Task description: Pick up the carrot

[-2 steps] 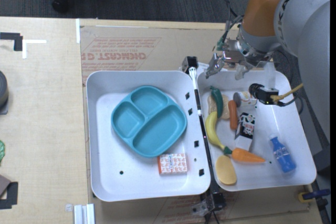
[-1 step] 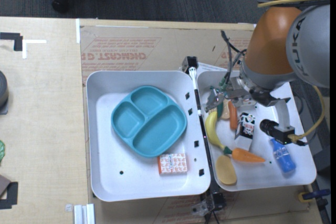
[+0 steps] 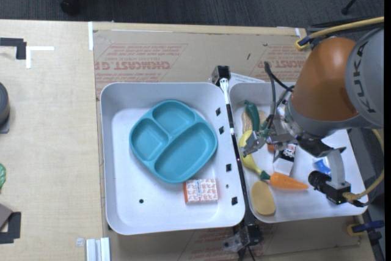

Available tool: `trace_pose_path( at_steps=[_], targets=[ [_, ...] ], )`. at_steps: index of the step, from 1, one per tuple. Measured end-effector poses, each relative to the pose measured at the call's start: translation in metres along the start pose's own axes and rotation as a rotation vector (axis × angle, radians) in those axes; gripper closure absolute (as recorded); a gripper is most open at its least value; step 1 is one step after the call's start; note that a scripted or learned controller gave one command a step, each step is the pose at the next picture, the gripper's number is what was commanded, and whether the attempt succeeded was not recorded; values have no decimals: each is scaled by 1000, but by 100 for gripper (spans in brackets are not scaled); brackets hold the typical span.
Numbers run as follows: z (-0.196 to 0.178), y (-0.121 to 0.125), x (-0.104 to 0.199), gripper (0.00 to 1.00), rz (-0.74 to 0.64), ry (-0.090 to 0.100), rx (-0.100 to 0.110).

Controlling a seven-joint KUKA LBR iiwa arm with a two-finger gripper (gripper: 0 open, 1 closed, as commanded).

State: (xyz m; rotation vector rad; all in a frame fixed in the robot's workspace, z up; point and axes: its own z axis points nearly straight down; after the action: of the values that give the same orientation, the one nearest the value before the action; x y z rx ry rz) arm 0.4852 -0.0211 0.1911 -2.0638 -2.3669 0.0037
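Orange carrot [image 3: 288, 181] is lying in the right bin [image 3: 305, 212], near its front edge, green top pointing toward the divider between the bins, tip pointing to the right wall. Gripper [image 3: 269, 137] is hanging over the middle of that bin, behind the carrot and apart from it, nothing sitting between its jaws; whether they're spread or pressed together, can't tell from this angle. Banana [image 3: 247, 153] is lying along the right bin's left wall, just beside the gripper. Tan oval piece [image 3: 263, 198] is sitting in the front-left corner, just beside the carrot's green end. Left bin [image 3: 116, 192] is carrying a blue divided plate [image 3: 173, 140] in its middle and a small patterned box [image 3: 201, 191] near the front edge.
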Motion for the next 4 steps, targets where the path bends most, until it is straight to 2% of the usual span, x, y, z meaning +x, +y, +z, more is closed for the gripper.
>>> trace_pose_path(
  at_steps=[1, 2, 3, 4],
  targets=[
    [-39, 128, -63, 0, 73, -3, -2],
    [1, 69, -17, 0, 169, -1, 2],
    [0, -8, -7, 0, 161, 0, 0],
    [23, -21, -107, 0, -145, 0, -2]
  ],
)
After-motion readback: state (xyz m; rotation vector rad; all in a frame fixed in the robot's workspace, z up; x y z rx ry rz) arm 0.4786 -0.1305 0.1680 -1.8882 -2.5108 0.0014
